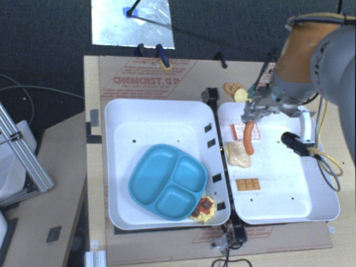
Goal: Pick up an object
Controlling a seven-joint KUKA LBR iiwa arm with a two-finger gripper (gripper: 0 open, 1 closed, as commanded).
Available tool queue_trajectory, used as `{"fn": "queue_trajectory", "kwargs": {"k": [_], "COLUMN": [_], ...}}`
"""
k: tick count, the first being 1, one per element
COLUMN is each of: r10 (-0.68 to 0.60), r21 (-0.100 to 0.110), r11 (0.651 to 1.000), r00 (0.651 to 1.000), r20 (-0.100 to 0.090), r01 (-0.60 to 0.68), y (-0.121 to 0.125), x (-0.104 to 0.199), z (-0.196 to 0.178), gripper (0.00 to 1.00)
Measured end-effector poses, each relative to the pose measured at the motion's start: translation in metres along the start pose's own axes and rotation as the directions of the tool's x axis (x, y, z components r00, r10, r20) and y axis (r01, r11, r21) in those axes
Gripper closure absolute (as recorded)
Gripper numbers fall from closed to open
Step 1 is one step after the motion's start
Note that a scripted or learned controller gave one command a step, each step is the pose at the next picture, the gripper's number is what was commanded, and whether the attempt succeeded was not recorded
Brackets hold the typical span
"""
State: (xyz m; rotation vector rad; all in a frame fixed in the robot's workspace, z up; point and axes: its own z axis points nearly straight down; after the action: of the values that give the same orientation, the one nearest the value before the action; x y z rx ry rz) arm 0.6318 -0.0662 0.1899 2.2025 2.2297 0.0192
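Observation:
My gripper (251,115) hangs over the upper left part of the right bin (289,204). Directly below it lies an orange-red sausage (248,139), pointing lengthwise toward the front, with its top end right at the gripper's tip. Whether the gripper touches the sausage is unclear. A tan bread-like piece (239,157) lies just under the sausage's lower end. An orange waffle-like square (248,184) rests farther forward in the same bin. A small red-striped piece (236,131) sits left of the sausage.
The left bin (128,121) holds a blue divided plate (169,181) and a small red-and-yellow toy (203,209) at its front right corner. A yellow ball (240,95) and an orange piece (231,88) lie behind the right bin. A black fitting (295,142) juts over the right bin.

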Motion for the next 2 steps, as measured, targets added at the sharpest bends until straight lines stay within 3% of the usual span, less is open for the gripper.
{"fn": "queue_trajectory", "kwargs": {"k": [1,2], "r10": [-0.002,0.008], "r21": [0.003,0.011], "r11": [1.000,1.000], "r00": [1.000,1.000], "r20": [-0.001,0.003], "r01": [0.002,-0.008], "y": [-0.0087,-0.0102], "x": [0.0853,0.0784], "z": [-0.0796,-0.0740], "gripper": [1.00,0.00]}}
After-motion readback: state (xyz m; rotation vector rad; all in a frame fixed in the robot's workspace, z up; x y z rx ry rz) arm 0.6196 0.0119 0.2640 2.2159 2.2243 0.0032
